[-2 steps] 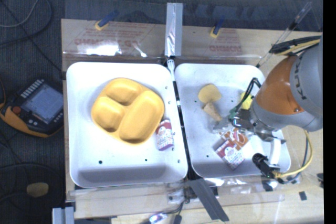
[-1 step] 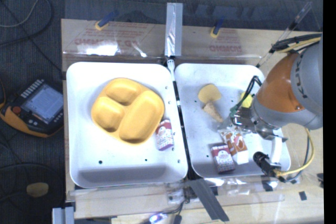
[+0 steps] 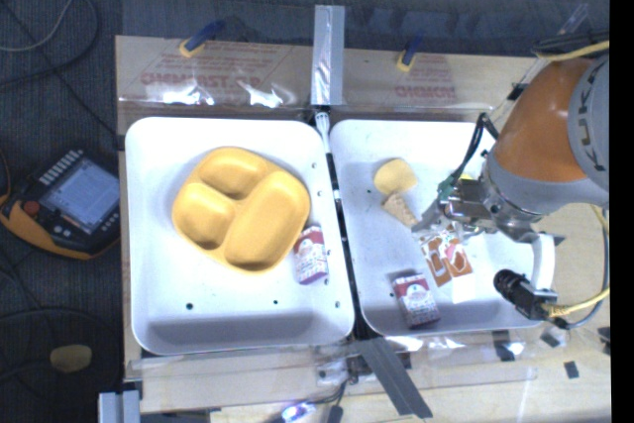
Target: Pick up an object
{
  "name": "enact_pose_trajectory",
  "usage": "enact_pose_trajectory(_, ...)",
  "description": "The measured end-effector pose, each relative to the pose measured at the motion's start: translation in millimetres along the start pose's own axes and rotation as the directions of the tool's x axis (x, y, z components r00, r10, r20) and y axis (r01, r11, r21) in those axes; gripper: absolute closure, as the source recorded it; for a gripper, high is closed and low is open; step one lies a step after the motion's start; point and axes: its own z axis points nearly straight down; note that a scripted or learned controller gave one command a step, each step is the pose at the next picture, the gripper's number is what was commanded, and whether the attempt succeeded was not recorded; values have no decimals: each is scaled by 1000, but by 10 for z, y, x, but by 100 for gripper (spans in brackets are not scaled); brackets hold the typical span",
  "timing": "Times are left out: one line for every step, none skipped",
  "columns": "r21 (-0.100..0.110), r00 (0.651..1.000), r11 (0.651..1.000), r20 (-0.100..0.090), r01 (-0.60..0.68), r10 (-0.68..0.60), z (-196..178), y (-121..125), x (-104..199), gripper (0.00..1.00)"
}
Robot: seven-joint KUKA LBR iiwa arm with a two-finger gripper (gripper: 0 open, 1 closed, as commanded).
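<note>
**Arm low over the right bin**

The gripper (image 3: 446, 213) sits low in the right bin (image 3: 369, 307), right above an orange-and-white packet (image 3: 448, 259); how it is set, I cannot tell. Just to its left, an ice-cream cone toy (image 3: 396, 188) lies on the bin floor. Nearer us, a small red-labelled box (image 3: 415, 298) rests by the front wall. Over in the left bin (image 3: 149, 312), a big yellow bread-shaped lump (image 3: 241, 207) fills the middle, with a little red-and-white can (image 3: 311, 256) touching its right side.
</note>
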Motion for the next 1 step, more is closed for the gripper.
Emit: enact_pose_trajectory(0, 1000, 1000, 0, 0, 0, -1, 0, -1, 0)
